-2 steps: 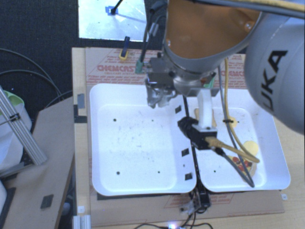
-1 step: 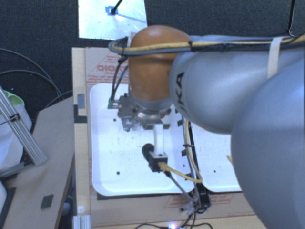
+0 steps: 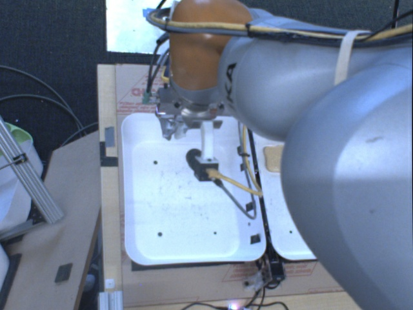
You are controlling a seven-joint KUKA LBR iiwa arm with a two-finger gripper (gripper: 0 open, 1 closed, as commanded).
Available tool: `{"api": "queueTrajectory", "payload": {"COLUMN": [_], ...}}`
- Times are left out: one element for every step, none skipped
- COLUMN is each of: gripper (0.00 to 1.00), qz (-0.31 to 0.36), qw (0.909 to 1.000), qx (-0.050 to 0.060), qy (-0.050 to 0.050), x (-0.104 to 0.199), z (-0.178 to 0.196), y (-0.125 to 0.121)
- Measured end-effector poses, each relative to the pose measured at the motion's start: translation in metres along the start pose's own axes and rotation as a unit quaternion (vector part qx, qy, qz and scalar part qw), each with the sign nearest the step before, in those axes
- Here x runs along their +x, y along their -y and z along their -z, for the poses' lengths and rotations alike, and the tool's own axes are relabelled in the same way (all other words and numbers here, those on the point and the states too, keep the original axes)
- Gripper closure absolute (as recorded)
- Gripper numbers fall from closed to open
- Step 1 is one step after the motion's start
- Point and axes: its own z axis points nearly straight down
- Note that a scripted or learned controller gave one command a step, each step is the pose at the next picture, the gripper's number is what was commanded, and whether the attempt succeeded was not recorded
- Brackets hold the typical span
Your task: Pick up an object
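Note:
My gripper [image 3: 189, 141] hangs below the orange band over the back part of the left white bin [image 3: 131, 192]. It sits low, close to the bin floor. A dark piece [image 3: 199, 165] with a yellow cable running off to the right lies just under it; I cannot tell whether this is part of the gripper or a loose object. A tan object [image 3: 273, 158] lies in the right bin [image 3: 292, 250], mostly hidden behind the arm. The grey arm [image 3: 335, 128] covers most of the right bin.
The bins rest on a cardboard sheet [image 3: 110, 108]. A white paper [image 3: 132, 18] lies at the back. A slanted metal rail [image 3: 29, 173] and a beige side surface [image 3: 71, 205] stand left. Cables [image 3: 255, 199] run along the divide between the bins.

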Motion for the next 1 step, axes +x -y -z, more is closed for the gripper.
{"api": "queueTrajectory", "payload": {"gripper": [1.0], "qz": [0.0], "qw": [1.0], "qx": [0.009], "qy": [0.002], "x": [-0.028], "z": [-0.0393], "y": [0.1056]}}
